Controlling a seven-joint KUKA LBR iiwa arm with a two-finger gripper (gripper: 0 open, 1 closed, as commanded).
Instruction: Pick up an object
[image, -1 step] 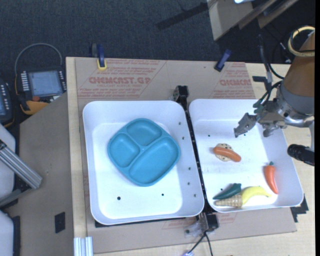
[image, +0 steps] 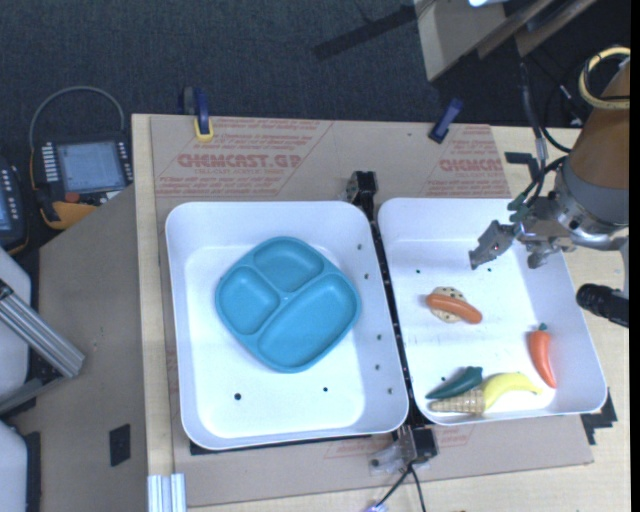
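In the right bin (image: 440, 225) lie a hot dog toy (image: 454, 306), an orange carrot (image: 541, 357), a yellow banana (image: 513, 387) and an ice-cream cone with a dark green piece (image: 458, 391). My gripper (image: 512, 246) hangs over the bin's upper right part, above and to the right of the hot dog. Its two dark fingers are spread apart with nothing between them.
The left bin (image: 190, 380) holds a blue divided plate (image: 288, 301). A black clamp (image: 361, 186) sits between the bins at the back. A teach pendant (image: 88, 166) lies off the bench at the left.
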